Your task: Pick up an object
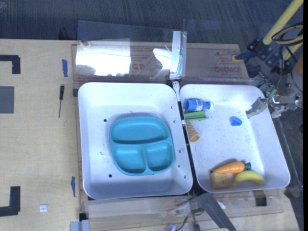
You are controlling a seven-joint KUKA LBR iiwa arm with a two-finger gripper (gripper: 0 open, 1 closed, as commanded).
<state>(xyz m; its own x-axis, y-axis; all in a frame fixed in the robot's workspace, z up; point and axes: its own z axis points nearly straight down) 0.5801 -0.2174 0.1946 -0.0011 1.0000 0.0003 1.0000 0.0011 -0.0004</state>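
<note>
The right bin [219,146] holds several objects. A blue bottle [197,105] lies at its back left, with a green stick-like piece [195,115] just in front of it and a tan piece [193,132] beside the divider. A small blue object [235,121] sits toward the back right. At the front right an orange carrot [230,168], a yellow banana [249,178] and a tan block [220,180] lie bunched together. My gripper [260,108] hangs over the right bin's back right edge, right of the small blue object and apart from it.
The left bin [91,105] contains a blue divided tray [141,145]. A clear panel with a taped seam [177,57] stands behind both bins. Cables and a yellow pole [288,13] crowd the upper right. A screwdriver [60,99] lies on the bench at left.
</note>
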